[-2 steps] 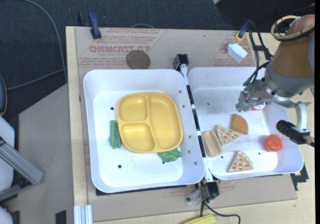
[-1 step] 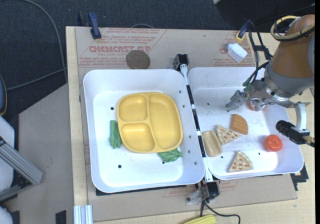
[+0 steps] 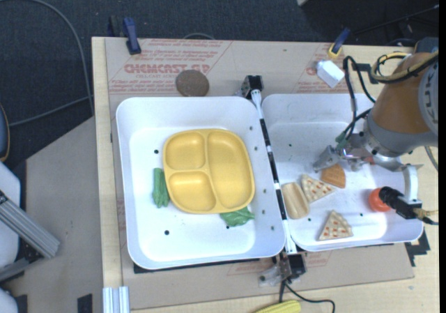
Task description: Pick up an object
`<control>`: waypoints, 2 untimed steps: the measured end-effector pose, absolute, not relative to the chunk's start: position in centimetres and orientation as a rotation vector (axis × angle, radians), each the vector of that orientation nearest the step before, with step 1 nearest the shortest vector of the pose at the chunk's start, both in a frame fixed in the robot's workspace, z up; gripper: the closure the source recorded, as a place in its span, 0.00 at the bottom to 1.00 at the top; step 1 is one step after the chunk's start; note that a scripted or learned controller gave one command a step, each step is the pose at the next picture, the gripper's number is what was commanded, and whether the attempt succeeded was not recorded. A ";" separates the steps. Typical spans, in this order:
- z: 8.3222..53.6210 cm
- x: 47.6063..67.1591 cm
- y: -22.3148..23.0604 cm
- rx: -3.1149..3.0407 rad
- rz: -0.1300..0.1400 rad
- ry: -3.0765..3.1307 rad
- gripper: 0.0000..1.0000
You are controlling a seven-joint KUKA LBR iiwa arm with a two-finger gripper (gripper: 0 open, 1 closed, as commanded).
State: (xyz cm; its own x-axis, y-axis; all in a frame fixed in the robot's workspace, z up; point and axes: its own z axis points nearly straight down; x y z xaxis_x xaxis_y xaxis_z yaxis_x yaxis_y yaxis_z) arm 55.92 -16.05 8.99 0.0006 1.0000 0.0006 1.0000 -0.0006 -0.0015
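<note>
My gripper [image 3: 336, 159] hangs over the middle of the right bin [image 3: 306, 113], its grey fingers [image 3: 323, 161] spread open with nothing between them. Just below it lies an orange-brown wedge of bread [image 3: 334, 178], close to the fingertips. To the wedge's left sits a pizza slice [image 3: 316, 187], and a hot dog bun [image 3: 295, 200] lies by the bin's left wall. A second pizza slice [image 3: 335, 226] rests near the front wall. An orange-red round piece [image 3: 380, 199] lies at the right, beside a black part of the arm.
The left bin [image 3: 139, 165] holds a yellow divided plate [image 3: 208, 169], with green leafy pieces at its left [image 3: 161, 187] and front [image 3: 238, 218]. A brown disc [image 3: 191, 84] lies on the cardboard behind the bins. The orange-banded arm [image 3: 404, 106] covers the right bin's far right.
</note>
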 end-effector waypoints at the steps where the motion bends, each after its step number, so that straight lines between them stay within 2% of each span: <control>1: 10.0 56.0 -16.0 -2.223 -0.002 -2.221 1.00; 2: 10.0 56.0 -16.0 -2.223 -0.002 -2.221 0.00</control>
State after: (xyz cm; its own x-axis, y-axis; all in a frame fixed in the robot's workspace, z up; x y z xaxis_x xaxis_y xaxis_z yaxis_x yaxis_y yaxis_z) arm 56.00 -16.03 10.01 0.0007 1.0000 0.0005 1.0000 -0.0007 0.0013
